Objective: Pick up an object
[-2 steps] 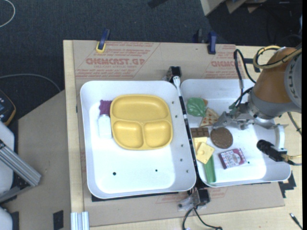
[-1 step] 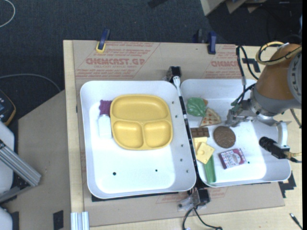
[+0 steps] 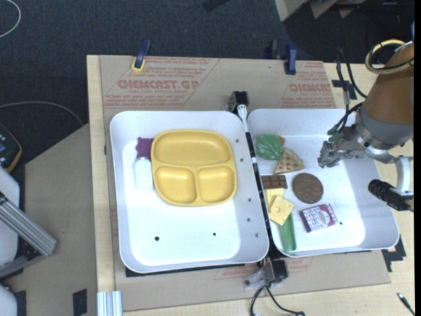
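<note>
The right bin (image 3: 368,239) holds several toy foods: a green leafy piece (image 3: 268,146), a tan wedge (image 3: 289,159), a dark chocolate bar (image 3: 273,182), a round brown patty (image 3: 307,187), a yellow cheese slice (image 3: 280,209), a green pod (image 3: 288,234) and a dark red packet (image 3: 318,217). My gripper (image 3: 329,158) hangs over the bin's upper right part, right of the tan wedge and above the patty, apart from both. Nothing shows in its grasp.
The left bin (image 3: 184,242) carries a yellow divided plate (image 3: 194,166), with a purple item (image 3: 144,146) and a white bottle (image 3: 142,174) along its left side. A black divider (image 3: 250,157) runs between the bins. The arm's body (image 3: 391,104) covers the right bin's far right corner.
</note>
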### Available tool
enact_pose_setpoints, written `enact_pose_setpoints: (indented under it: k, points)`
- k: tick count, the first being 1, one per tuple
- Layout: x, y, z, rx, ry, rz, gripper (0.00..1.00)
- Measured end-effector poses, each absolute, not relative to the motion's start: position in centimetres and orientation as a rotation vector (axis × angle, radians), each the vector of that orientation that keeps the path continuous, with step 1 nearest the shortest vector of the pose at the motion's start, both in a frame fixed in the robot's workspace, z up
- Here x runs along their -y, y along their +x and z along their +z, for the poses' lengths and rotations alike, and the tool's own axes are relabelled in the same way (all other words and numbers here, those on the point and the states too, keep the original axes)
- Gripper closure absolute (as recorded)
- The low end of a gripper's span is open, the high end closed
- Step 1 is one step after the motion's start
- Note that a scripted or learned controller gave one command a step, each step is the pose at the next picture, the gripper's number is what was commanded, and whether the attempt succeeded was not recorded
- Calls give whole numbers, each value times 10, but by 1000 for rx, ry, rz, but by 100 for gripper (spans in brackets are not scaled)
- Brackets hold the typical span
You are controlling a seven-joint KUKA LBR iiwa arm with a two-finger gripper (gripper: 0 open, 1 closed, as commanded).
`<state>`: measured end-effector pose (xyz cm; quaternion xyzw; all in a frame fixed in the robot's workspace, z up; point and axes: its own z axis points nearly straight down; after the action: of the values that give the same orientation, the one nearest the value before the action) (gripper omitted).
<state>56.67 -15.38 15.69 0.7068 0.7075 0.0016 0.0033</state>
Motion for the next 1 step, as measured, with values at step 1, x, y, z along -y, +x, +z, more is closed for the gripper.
enact_pose_setpoints:
  k: [1]
  points:
    - [156, 571, 201, -2218, 2216, 4, 100]
